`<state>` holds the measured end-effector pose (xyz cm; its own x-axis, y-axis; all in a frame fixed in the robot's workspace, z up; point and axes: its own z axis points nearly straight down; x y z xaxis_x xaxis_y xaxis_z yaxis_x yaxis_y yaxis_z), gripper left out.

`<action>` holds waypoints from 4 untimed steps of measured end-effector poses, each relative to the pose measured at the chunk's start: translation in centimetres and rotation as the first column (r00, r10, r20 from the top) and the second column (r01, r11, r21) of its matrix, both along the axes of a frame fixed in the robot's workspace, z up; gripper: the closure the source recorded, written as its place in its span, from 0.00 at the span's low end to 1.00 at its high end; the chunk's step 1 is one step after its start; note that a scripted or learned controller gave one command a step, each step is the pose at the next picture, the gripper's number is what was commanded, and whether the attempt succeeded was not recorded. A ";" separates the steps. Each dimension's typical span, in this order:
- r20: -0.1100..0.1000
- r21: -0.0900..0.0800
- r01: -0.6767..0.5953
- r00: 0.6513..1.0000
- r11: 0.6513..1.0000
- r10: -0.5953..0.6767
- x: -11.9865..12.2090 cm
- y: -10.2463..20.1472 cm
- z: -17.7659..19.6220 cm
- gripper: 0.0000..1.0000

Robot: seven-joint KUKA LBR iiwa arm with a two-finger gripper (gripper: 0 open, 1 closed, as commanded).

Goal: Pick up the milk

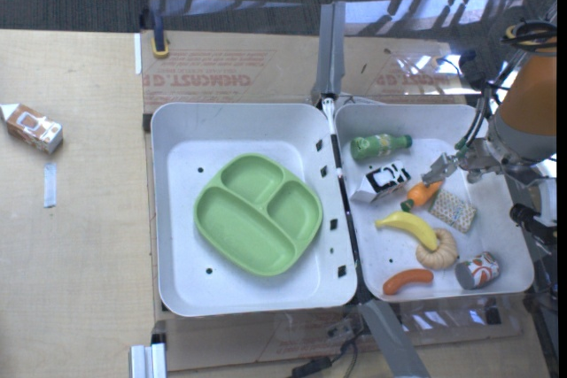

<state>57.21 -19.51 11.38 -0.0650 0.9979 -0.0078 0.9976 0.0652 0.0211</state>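
Leftward, green plate (258, 214) alone in left bin (168, 190); milk (381, 181) among right-bin (518, 266) clutter; hand (454, 164) grip indiscernible.

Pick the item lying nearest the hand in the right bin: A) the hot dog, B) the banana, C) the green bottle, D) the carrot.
D: the carrot lies just below and left of the hand, closer than the banana, green bottle or hot dog.
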 end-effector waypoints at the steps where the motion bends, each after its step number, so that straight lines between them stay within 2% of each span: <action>1: -0.023 0.006 0.009 1.000 1.000 -0.009 -9.5 -1.0 6.8 0.00; 2: -0.024 0.006 0.099 0.995 0.995 -0.099 -4.0 -1.5 4.1 0.00; 3: -0.030 0.020 0.028 0.999 0.999 -0.027 -5.5 -1.6 -2.5 0.00; 4: -0.027 0.012 0.032 0.999 0.999 -0.032 -5.5 -2.0 -1.5 1.00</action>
